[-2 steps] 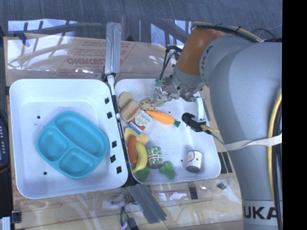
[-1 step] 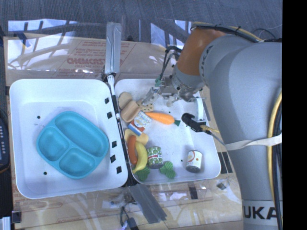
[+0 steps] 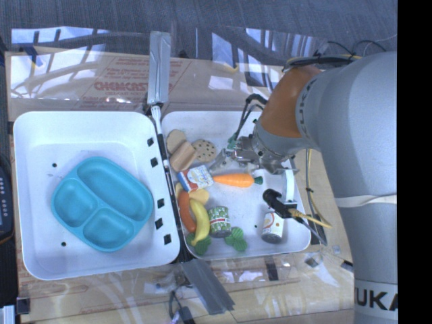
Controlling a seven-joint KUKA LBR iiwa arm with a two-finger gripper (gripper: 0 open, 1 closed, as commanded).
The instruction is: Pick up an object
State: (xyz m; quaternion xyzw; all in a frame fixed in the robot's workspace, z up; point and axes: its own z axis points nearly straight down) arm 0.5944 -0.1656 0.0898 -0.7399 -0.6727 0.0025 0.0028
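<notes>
Camera view shows my hand (image 3: 233,155) low in the right bin (image 3: 297,238), and I cannot tell how it is set. Just below my hand lies a toy carrot (image 3: 233,179). Beside my hand sits a brown cookie (image 3: 203,149). Further below stand a green can (image 3: 219,221) and a small bottle (image 3: 273,226). Far across, a blue plate (image 3: 102,202) rests in the left bin (image 3: 34,147).

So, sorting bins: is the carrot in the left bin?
No, the carrot lies in the right bin, near the gripper.
</notes>
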